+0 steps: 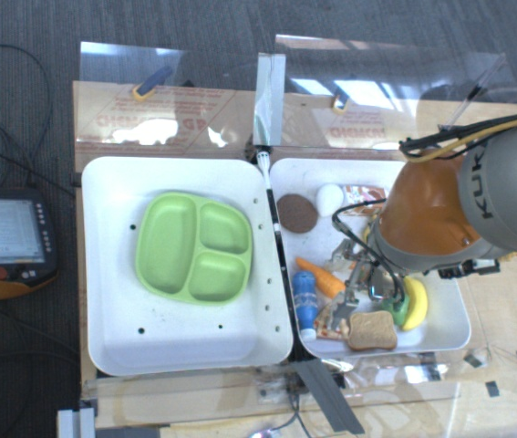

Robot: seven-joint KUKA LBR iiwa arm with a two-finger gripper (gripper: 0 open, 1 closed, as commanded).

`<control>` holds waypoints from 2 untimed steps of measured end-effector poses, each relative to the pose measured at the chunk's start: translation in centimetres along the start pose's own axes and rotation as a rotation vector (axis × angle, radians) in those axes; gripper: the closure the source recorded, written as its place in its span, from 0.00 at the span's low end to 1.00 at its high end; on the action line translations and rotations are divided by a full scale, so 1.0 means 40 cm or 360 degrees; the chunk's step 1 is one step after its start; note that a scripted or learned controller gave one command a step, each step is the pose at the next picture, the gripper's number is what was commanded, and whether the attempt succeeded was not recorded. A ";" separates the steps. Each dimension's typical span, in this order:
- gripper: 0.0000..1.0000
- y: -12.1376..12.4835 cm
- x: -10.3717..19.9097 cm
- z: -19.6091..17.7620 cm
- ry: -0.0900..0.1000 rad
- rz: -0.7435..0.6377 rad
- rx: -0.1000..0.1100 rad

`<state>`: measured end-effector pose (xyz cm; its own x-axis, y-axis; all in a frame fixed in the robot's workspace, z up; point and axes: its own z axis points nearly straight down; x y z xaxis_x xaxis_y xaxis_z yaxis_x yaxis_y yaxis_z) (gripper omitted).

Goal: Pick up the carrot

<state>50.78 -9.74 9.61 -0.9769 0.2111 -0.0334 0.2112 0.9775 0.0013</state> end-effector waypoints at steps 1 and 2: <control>1.00 0.002 -0.004 -0.033 0.0004 -0.0003 0.0000; 0.00 -0.001 -0.002 -0.031 0.0007 -0.0002 0.0003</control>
<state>50.83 -9.79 10.84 -0.9773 0.2098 -0.0289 0.2099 0.9777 -0.0005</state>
